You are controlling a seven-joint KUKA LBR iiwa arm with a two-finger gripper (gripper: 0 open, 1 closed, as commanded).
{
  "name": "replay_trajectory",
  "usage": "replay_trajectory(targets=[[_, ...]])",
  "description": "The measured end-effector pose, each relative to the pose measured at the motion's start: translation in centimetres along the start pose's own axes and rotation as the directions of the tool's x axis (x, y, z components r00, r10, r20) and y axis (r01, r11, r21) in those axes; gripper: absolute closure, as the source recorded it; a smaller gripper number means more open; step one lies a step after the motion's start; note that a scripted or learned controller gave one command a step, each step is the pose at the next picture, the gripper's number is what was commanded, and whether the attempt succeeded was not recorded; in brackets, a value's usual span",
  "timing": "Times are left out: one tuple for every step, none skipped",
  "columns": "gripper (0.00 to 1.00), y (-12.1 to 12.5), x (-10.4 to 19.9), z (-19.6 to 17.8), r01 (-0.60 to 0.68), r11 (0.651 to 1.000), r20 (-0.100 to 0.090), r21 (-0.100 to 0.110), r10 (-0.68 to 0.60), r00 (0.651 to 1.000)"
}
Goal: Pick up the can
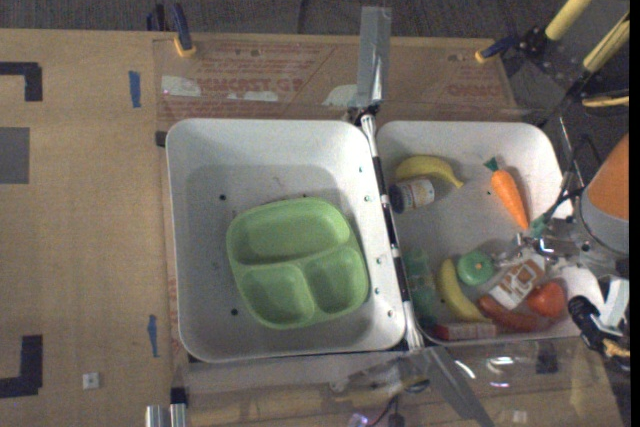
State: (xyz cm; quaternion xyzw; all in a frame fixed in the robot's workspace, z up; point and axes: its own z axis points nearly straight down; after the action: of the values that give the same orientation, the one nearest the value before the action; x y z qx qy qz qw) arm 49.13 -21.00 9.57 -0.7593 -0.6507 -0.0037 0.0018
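The end effector (pixel 548 237) is hovering over the right bin (pixel 470 137), near its right wall; whether it is clamped on anything cannot be told. Just below it the can (pixel 516 280) is lying tilted among a red pepper (pixel 548 299), a green-lidded item (pixel 476 267) and a banana (pixel 455 293). A carrot (pixel 509 196) is lying just above. The left bin (pixel 265 147) is holding a green divided tray (pixel 296 261) on the bench (pixel 80 215).

One fixed camera looks down aslant on both white bins (pixel 200 155)
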Motion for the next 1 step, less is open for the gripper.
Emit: replay_trajectory(targets=[[1.00,0.05,-0.30,-1.00,-0.004,1.000,0.006,-0.004,0.004,1.000]])
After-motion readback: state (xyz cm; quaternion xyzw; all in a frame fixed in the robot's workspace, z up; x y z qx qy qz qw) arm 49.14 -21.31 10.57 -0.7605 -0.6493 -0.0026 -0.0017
